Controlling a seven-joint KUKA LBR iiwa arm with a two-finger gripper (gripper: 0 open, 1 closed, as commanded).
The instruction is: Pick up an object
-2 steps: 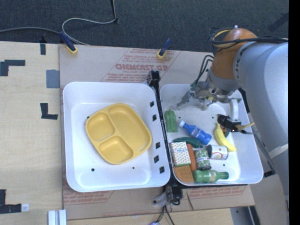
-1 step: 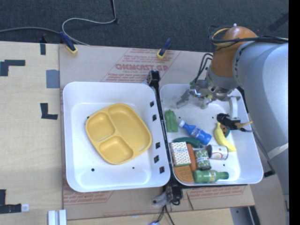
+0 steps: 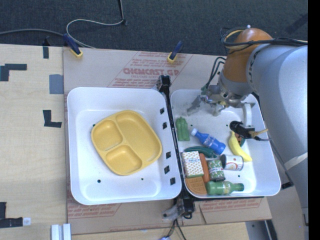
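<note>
The claw [image 3: 206, 105] hangs over the upper part of the right bin [image 3: 265, 181], its two fingers spread open with nothing between them. Just below it lies a small green bottle [image 3: 182, 129], long axis running up and down the view. Beside that, a blue bottle [image 3: 209, 141] lies slanted, white cap toward the upper left. A banana [image 3: 235, 148] lies near the bin's right side, slanting from upper left to lower right. A larger green bottle [image 3: 224, 187] lies along the bin's lower edge, cap pointing right. The left bin [image 3: 80, 184] holds a yellow divided tray [image 3: 126, 141].
</note>
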